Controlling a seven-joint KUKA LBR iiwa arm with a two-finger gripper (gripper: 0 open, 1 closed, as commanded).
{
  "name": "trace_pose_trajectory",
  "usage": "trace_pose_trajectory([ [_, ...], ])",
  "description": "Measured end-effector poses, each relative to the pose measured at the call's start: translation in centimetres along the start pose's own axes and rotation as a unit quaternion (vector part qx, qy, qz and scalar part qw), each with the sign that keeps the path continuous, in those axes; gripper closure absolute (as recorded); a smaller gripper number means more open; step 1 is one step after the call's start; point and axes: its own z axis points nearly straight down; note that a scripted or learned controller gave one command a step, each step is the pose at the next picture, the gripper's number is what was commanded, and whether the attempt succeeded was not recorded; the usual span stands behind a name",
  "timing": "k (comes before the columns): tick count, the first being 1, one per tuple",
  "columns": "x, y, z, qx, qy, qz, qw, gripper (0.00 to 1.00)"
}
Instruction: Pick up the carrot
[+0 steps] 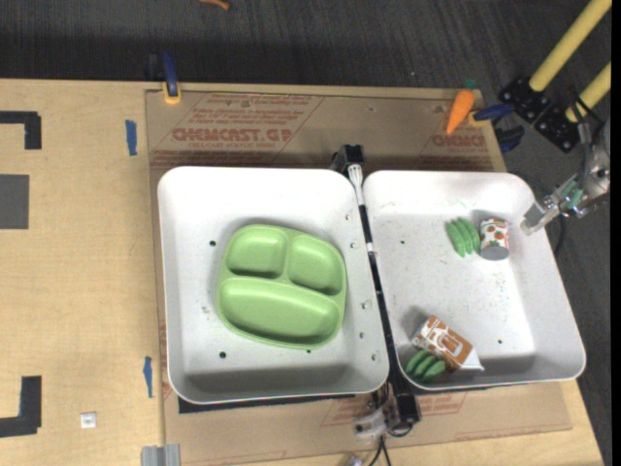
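Cardboard (243,124) behind bins bears carrot (460,111); hand (558,205) blurred.

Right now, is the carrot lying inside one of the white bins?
No, the carrot lies on the cardboard behind the right bin, outside both bins.

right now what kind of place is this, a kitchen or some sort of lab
Most likely a robot test lab, not a kitchen. Two white bins sit clamped side by side on a wooden bench marked with tape, holding toy items and a green divided plate, over a carpeted floor.
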Motion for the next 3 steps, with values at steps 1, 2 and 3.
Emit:
trace_pose_trajectory([
  [1,0.0,0.1,-1.1,-0.002,-0.002,0.000,1.0000,1.00],
  [2,-0.1,0.2,-2.2,-0.004,-0.004,-0.001,1.0000,1.00],
  [3,-1.7,-3.3,0.8,0.000,0.000,-0.012,0.9999,1.00],
])
